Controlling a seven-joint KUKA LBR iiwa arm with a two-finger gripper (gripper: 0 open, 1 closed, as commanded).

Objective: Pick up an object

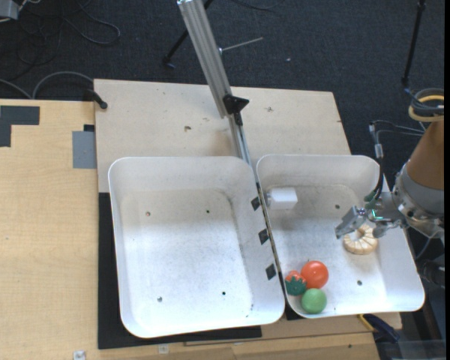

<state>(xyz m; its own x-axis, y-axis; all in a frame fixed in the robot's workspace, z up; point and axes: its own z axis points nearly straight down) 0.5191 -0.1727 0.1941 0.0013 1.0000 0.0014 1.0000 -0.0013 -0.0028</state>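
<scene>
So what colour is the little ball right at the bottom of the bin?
Green. The ball shows best in the camera view, just below a red ball.
</scene>
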